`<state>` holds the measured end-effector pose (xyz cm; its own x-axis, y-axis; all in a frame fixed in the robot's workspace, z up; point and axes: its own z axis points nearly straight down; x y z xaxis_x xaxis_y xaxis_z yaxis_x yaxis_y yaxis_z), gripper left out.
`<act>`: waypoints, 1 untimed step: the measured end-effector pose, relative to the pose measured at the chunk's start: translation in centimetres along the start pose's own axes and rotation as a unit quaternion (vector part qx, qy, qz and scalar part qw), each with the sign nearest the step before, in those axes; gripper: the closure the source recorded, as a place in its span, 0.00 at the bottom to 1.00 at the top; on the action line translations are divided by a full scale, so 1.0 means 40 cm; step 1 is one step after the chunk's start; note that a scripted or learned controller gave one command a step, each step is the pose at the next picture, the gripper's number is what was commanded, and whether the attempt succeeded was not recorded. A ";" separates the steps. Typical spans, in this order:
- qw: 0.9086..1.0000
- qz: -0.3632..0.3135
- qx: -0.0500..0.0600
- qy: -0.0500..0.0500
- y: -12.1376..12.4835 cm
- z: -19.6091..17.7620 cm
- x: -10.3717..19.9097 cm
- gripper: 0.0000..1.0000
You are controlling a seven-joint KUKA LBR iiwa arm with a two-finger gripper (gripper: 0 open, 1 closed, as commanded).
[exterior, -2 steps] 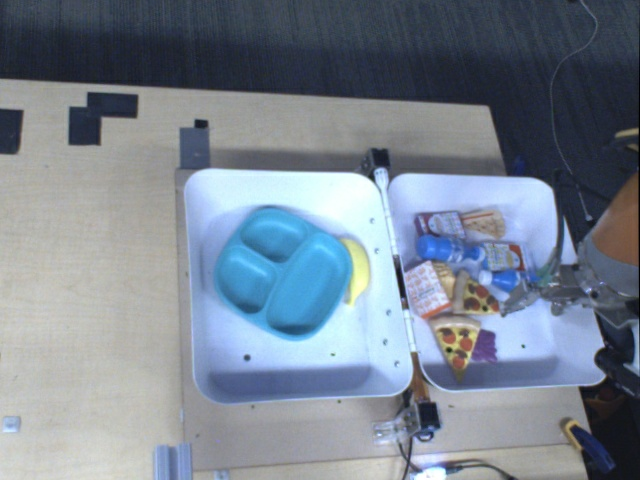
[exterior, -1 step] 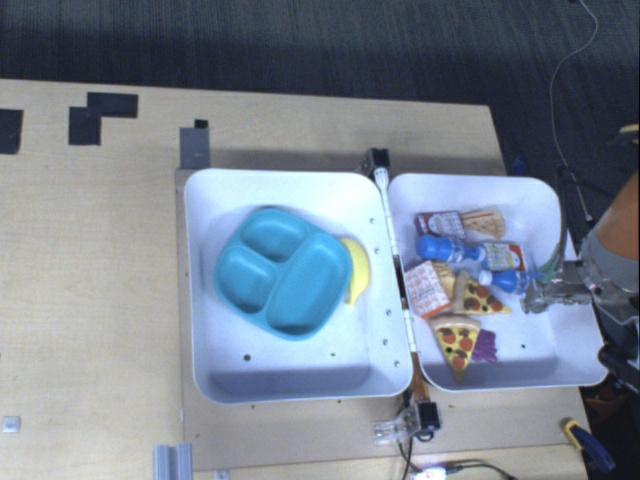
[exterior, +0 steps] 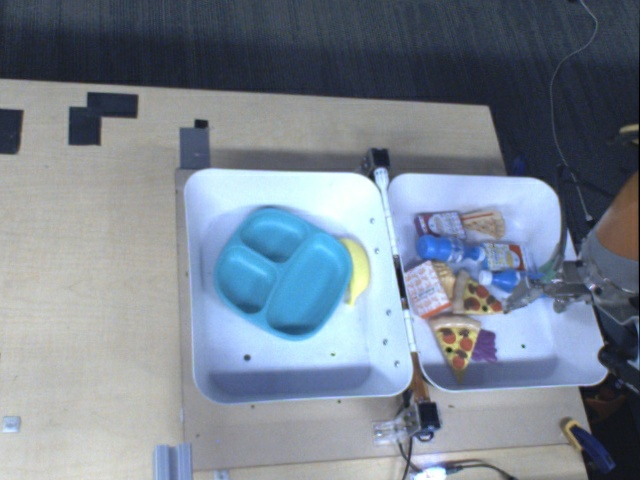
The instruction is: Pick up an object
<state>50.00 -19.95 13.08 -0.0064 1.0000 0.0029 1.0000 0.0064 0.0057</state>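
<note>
Low in the right bin (exterior: 540, 363), a toy pizza slice (exterior: 457, 342) lies on the white floor beside a purple piece (exterior: 484, 345), with snack packets (exterior: 430, 288) and a blue bottle (exterior: 447, 250) heaped above it toward mid-frame. At the heap's right edge the pincer (exterior: 518, 299) reaches in from the right, just beside the packets; whether it grips anything I cannot tell. Across the desk (exterior: 90, 298), the left bin (exterior: 215, 373) carries a blue divided plate (exterior: 281, 272) with a banana (exterior: 357, 271) touching its right side

Small packets, a blue bottle (exterior: 447, 251) and a toy pizza slice (exterior: 457, 343) lie jumbled in the right bin (exterior: 540, 363)
</note>
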 end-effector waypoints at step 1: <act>1.000 0.003 -0.001 -0.003 -0.028 0.109 0.041 0.00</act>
<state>48.89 -18.31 8.73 0.0006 1.0000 -0.0031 1.0000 -0.0005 0.0076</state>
